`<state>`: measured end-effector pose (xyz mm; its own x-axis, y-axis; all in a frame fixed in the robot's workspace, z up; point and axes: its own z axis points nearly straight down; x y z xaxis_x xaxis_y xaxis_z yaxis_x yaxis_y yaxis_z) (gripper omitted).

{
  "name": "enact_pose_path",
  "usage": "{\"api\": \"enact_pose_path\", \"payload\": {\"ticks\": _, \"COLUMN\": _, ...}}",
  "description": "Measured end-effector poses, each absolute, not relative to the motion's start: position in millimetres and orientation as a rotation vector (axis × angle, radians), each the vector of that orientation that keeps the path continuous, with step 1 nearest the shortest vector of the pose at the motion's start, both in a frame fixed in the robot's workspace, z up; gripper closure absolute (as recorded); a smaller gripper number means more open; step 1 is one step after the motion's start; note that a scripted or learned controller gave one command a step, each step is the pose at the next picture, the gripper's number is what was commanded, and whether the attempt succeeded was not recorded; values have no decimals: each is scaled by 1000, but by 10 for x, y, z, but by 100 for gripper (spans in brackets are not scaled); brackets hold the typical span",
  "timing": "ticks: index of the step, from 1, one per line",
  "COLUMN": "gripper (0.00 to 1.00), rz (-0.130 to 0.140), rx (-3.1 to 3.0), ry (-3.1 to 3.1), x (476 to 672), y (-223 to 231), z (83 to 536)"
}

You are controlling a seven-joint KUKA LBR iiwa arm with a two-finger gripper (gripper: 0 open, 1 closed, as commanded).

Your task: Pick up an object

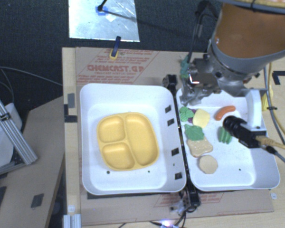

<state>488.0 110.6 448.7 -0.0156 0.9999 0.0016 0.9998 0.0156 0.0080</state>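
Several toy foods lie in the right bin (256,175): a green piece (185,113), a yellow piece (202,118), a leafy green piece (194,132), a tan bread slice (200,147), a round tan biscuit (208,164), an orange sausage (225,111) and a small green piece (224,135). My gripper (192,97) hangs over the bin's far left corner, just above the green and yellow pieces. The metal wrist hides its tips. I see nothing held in it.
The left bin (90,175) holds a yellow divided plate (127,140). A black cylinder with a cable (239,128) juts over the right bin from the right. The grey and orange arm (251,27) covers the upper right. A silver sheet (103,12) lies beyond the bins.
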Motion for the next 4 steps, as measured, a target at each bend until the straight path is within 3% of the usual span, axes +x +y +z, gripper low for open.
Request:
{"api": "enact_pose_path", "payload": {"ticks": 2, "gripper": 100, "rz": 16, "rx": 2186, "ry": 2246, "x": 4893, "y": 1107, "z": 4705}}
{"api": "enact_pose_path", "payload": {"ticks": 3, "gripper": 100, "rz": -16, "rx": 2224, "ry": 2228, "x": 4852, "y": 1246, "z": 3405}}
{"api": "enact_pose_path", "payload": {"ticks": 4, "gripper": 100, "rz": 6, "rx": 2217, "ry": 2225, "x": 4875, "y": 1240, "z": 3588}}
